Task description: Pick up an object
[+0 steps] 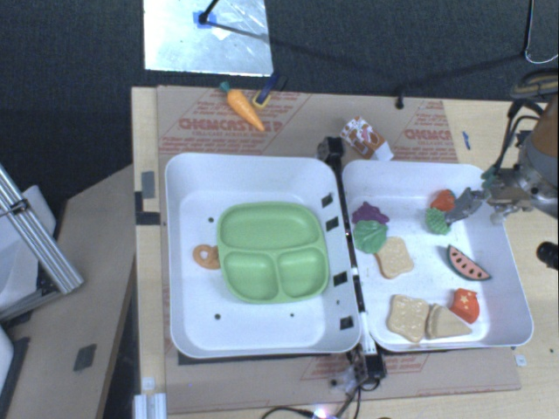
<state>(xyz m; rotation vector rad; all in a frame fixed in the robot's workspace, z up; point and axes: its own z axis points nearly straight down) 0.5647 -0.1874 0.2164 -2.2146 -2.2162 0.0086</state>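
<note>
While the gripper is seen low over the right bin, the green toy lies just beside its tip, to the left; grip state can't be told. Short reach w/ slight leftward shift is judged needed.

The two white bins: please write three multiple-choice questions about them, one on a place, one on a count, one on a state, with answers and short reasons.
1. Where does the green divided plate lie?
A. in the left bin
B. in the right bin
C. on the bench behind both bins

2. How many compartments has this plate?
A. two
B. three
C. five

3. How does the tool stand?
A. low over the right bin's far side, near a green toy
B. over the left bin
C. beside the carrot

Answers: 1 A, the plate fills the left bin's middle. 2 B, one wide section and two small ones. 3 A, its tip reaches the green toy.
</note>
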